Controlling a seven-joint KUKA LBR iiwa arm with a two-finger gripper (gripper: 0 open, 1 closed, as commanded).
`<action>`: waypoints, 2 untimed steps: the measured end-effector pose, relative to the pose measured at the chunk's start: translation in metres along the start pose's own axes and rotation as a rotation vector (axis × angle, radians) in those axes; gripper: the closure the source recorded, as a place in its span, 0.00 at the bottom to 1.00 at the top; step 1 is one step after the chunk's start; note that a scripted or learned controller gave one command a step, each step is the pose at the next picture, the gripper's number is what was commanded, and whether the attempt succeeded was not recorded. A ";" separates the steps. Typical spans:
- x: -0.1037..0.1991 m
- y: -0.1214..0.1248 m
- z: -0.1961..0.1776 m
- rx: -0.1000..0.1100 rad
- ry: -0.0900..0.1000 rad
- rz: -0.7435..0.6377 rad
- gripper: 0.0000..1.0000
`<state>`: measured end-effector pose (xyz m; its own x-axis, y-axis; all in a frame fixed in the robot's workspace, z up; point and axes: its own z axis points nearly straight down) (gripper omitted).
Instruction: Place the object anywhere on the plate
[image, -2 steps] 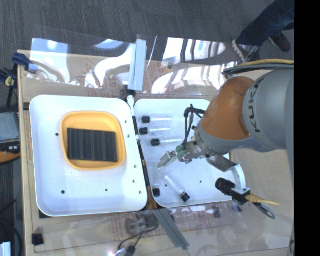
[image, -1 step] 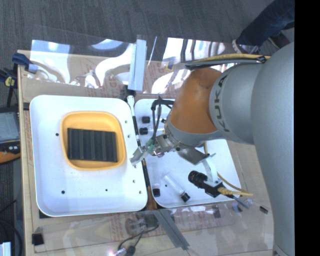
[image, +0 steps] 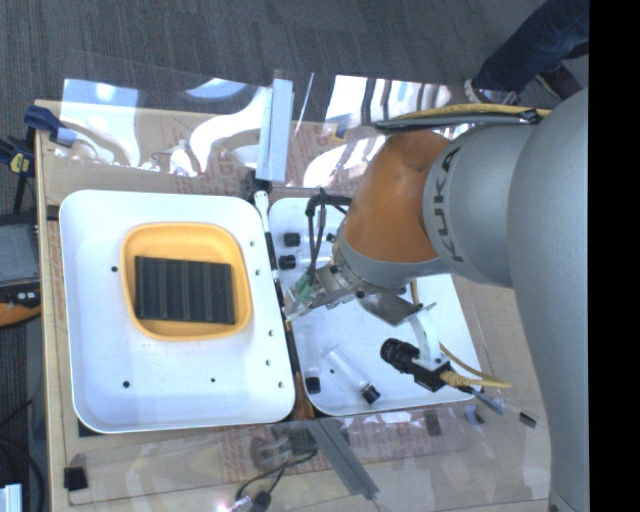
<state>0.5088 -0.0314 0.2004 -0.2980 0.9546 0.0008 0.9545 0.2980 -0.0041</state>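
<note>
A yellow plate (image: 185, 282) with a dark ribbed centre lies in the left white bin (image: 100, 380). My arm's orange and grey wrist (image: 400, 215) hangs over the right bin (image: 455, 320), covering much of it. The gripper (image: 305, 292) points down and left at that bin's left wall, close to the divide between the bins. A small greenish thing (image: 300, 291) shows at its tip; whether it is held is unclear. A clear tube (image: 345, 365) with a black cap (image: 370, 393) lies on the right bin's floor near the front.
Small black pieces lie in the right bin: two (image: 289, 251) near its upper left and one (image: 313, 383) at the front left. A black connector with a yellow cable (image: 415, 363) hangs from the arm over the bin's front right. Clear panels stand behind the bins.
</note>
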 end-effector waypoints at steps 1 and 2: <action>0.014 0.038 0.009 -0.003 -0.001 -0.217 1.00; 0.014 0.038 0.009 -0.003 -0.001 -0.217 0.00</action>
